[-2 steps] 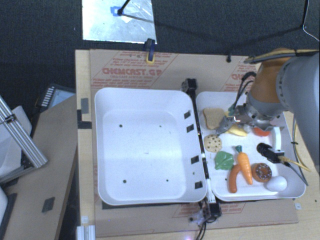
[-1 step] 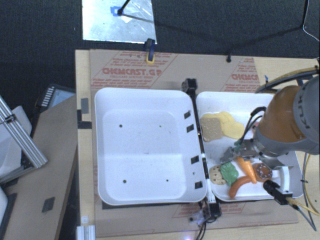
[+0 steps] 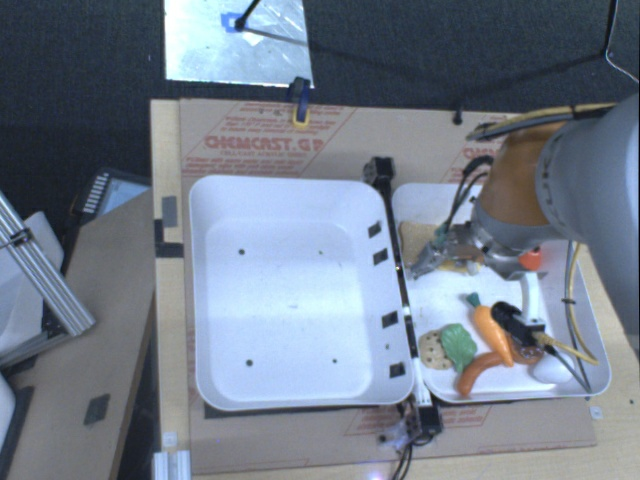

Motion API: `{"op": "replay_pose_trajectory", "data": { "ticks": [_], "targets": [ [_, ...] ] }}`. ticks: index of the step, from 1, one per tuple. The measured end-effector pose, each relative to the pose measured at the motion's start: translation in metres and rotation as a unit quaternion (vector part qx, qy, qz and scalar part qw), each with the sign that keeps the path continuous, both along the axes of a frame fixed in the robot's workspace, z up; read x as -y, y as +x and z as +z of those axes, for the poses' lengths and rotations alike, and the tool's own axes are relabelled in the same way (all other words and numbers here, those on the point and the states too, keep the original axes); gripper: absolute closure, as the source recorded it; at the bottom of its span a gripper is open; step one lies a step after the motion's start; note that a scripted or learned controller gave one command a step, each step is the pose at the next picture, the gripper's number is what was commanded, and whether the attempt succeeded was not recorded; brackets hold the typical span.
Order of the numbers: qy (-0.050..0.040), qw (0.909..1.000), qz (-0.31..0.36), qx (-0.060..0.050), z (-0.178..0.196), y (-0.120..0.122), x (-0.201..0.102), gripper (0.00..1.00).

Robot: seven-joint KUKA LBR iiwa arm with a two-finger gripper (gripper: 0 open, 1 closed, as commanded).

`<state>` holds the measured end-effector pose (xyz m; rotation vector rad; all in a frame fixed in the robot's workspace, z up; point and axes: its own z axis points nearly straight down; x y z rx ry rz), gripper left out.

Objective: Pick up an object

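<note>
Dark carpet [image 3: 80, 58] surrounds a cardboard-topped bench [image 3: 270, 133]; a shiny metal sheet [image 3: 235, 28] lies on the floor, an aluminium rail [image 3: 40, 278] leans at left.

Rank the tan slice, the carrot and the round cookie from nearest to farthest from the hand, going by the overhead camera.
Measured from the hand:
1. Tan slice, just above-left of the hand, at the right bin's upper left.
2. Carrot, below-right of the hand, mid-bin beside the green piece.
3. Round cookie, straight below, near the bin's lower left corner. It is only slightly farther than the carrot.
</note>
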<state>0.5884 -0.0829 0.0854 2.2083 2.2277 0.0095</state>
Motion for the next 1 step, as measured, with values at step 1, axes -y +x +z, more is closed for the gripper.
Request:
{"op": "replay_pose_trajectory", "data": {
  "ticks": [1],
  "targets": [
    [-0.0011, 1.0000, -0.002, -0.001, 0.0002, 0.0478, 0.0131, 0.00]
  ]
}}
